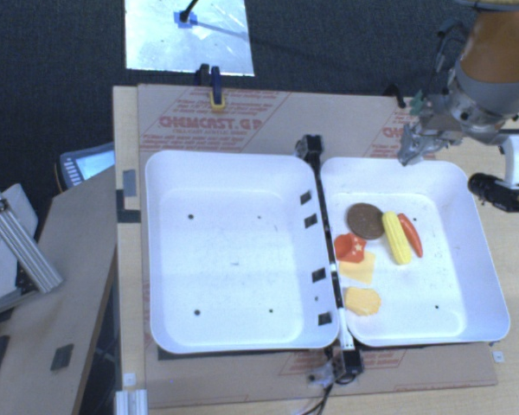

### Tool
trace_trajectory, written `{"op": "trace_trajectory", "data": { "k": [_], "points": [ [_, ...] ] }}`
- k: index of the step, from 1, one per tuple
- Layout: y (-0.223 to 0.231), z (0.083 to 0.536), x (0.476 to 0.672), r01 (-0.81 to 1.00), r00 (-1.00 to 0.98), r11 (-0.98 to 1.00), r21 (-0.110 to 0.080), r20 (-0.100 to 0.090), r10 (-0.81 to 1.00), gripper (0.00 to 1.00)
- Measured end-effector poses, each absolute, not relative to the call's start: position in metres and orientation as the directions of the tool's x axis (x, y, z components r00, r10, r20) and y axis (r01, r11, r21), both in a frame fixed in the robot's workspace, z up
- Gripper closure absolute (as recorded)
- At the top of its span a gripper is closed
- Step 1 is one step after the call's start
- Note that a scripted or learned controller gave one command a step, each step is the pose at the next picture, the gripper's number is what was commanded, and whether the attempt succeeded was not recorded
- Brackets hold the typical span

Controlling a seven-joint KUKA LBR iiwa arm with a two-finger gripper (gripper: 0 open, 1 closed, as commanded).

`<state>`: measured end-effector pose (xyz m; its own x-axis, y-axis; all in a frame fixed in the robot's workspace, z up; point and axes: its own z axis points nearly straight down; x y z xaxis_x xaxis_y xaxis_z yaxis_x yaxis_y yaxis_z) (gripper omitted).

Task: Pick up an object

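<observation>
Corn cob lies mid right bin among six food pieces, your approach open; gripper hovers at far rim; left bin.

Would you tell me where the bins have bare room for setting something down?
The left bin has bare floor wall to wall. In the right bin, the near-right corner is bare; its left side is crowded by the brown disc, corn and cheese.
</observation>
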<state>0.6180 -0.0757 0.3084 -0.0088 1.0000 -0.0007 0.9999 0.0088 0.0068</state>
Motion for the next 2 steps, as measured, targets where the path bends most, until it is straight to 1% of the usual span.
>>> {"op": "trace_trajectory", "data": {
  "k": [1,2],
  "points": [
    [-0.016,0.363,0.671,1.0,-0.011,0.011,0.012,0.001,1.0,1.0],
    [0.027,0.314,0.668,1.0,-0.008,0.008,-0.001,0.001,1.0,1.0]
  ]
}}
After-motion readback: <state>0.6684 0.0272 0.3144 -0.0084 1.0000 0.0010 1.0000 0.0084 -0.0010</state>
